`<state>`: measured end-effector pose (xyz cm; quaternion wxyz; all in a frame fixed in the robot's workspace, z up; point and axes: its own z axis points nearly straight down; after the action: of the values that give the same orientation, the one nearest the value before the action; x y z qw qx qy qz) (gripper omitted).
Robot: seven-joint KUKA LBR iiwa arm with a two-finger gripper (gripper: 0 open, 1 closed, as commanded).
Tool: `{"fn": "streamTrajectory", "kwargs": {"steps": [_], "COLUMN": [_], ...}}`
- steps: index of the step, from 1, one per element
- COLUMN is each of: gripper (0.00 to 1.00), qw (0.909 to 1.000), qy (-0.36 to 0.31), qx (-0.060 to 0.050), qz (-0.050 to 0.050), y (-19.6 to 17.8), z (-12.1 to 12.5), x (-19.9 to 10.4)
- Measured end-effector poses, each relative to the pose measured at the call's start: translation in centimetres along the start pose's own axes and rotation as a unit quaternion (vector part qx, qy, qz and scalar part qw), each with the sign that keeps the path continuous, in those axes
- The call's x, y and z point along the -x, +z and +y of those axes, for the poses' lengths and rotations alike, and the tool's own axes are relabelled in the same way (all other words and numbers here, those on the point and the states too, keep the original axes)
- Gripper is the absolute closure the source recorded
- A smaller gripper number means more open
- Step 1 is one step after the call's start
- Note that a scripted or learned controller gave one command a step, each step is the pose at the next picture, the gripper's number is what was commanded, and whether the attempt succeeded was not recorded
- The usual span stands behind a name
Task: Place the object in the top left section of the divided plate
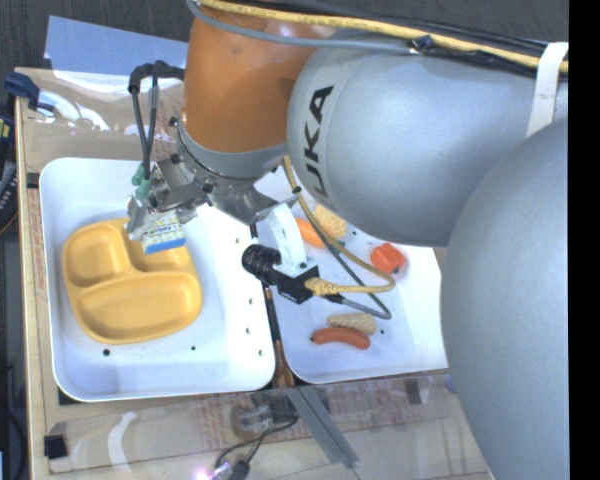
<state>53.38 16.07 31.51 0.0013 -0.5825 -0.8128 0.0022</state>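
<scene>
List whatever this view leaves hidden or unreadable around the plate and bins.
- Gripper: whether it holds anything is hidden by its own body.
- Yellow divided plate: upper right section covered by the gripper.
- Right bin: far part hidden under the arm.
- Orange item: too small to identify.

A yellow divided plate (130, 283) lies flat in the left white bin (55, 298).
</scene>
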Motion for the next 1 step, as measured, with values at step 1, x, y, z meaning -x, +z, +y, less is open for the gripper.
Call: {"fn": "streamTrajectory", "kwargs": {"steps": [1], "gripper": [0.00], "qw": [1.0000], "qy": [0.000], "qx": [0.000], "qz": [0.000], "y": [-0.02], "z": [0.01], "x": [-0.03]}}
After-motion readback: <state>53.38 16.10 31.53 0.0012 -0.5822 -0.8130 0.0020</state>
